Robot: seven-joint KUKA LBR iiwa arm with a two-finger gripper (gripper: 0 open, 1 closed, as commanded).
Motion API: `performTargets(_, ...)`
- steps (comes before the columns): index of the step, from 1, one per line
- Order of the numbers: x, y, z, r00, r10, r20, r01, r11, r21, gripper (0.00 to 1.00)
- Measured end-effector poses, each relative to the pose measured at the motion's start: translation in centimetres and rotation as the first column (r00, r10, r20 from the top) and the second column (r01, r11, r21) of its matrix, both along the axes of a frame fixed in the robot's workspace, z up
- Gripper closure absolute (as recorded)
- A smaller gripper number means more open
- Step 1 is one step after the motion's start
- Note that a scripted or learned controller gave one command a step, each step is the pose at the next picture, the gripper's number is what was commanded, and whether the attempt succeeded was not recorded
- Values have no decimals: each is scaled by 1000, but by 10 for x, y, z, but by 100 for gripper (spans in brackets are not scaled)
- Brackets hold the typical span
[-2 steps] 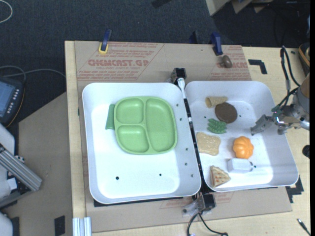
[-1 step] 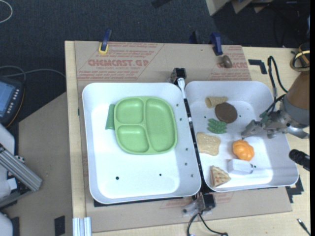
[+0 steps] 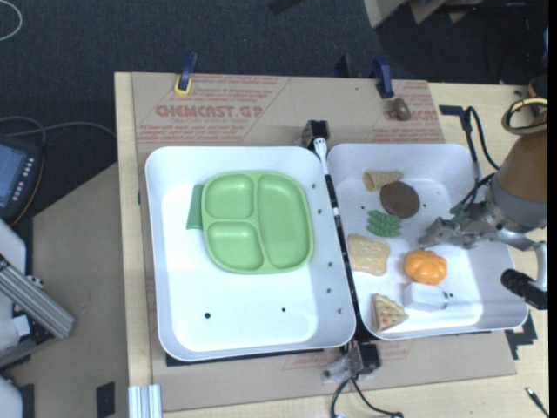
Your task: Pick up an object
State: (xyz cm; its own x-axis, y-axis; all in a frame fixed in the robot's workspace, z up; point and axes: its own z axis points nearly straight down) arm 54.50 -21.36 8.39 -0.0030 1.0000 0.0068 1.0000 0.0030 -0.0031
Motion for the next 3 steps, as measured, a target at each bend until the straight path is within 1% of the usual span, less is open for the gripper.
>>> performTargets(1,0,-2,11,1000,-2,3,2,1000,-4,100)
performTargets(2,-6,-10,68,1000,-5,10,5,1000,-11,100)
performTargets(3,-15,-10,122,1000,-3,9,3,1000,-10,100)
